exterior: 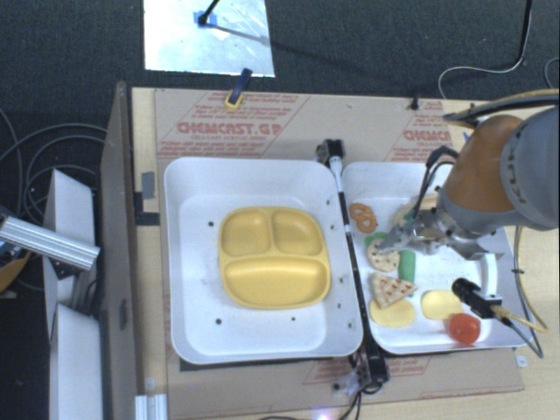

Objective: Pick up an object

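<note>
On the worktop [262, 116], a brown board with red print, two shallow white bins side by side, touching along their shared edge, with a black clip [331, 151] at the far end of the seam and another [372, 370] at the near end.

In the left bin [188, 234], a yellow divided plate [274, 256]. Lies flat near the middle, two small compartments on the far side, one long compartment on the near side.

In the right bin [389, 178], the things to pick, toy food pieces, all on the bin floor:
- a brown pretzel [361, 215] at the far left, near the seam
- a round spotted biscuit [383, 254] just nearer than the pretzel
- a green stick [407, 262] just right of the biscuit
- a triangular wedge [394, 287] nearer than the biscuit, touching or nearly touching a flat yellow disc [391, 315] at the near left
- a pale yellow lemon [440, 304] right of the disc
- a red tomato [465, 327] by the near right corner

Reaching in from the right, the grey arm [535, 169] with its orange band, bent down over the right bin. Jaws low over the bin's middle, just right of the biscuit and over the far end of the green stick. Spread or pressed together: cannot tell from this angle. Nothing seen between them.

Beyond the worktop, a silvery sheet [206, 24] on dark floor.
</note>
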Controlling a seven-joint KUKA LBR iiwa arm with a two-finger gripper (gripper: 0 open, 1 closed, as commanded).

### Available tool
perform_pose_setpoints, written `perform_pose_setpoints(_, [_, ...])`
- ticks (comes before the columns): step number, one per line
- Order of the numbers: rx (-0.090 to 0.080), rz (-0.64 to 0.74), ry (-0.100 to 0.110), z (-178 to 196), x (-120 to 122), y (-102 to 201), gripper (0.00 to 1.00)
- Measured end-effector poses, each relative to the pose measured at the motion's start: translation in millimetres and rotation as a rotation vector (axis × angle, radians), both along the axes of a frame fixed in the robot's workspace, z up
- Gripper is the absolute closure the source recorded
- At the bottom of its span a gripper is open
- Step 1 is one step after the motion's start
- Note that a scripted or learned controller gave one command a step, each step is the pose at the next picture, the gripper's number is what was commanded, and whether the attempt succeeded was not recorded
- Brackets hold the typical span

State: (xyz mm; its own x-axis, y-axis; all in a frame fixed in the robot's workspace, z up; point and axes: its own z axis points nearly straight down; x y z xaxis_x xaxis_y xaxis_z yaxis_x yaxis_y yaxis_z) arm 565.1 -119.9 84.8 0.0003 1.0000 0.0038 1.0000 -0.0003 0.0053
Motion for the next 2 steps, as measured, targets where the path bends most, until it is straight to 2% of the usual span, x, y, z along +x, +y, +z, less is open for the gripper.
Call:
perform_pose_setpoints(1, [-0.008, 0.005, -0.01, 6.1, 53.6, -17.8, 0.0])
perform_pose_setpoints(2, [-0.008, -0.001, -0.016, 6.9, 15.4, 0.2, 0.0])
